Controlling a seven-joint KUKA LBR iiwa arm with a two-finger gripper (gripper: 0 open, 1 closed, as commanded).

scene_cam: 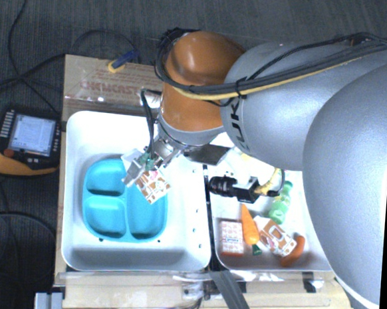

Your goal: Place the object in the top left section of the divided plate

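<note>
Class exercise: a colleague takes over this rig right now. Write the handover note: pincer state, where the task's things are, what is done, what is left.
Pincer: over the left bin, above the top edge of the blue divided plate, with a small patterned packet at its tips; it appears gripped.
Plate: in the left bin, all three sections bare.
Right bin: carrot, green bottle, other small items.
Done: packet brought over the plate.
Left: move it above the top left section and release.
</note>
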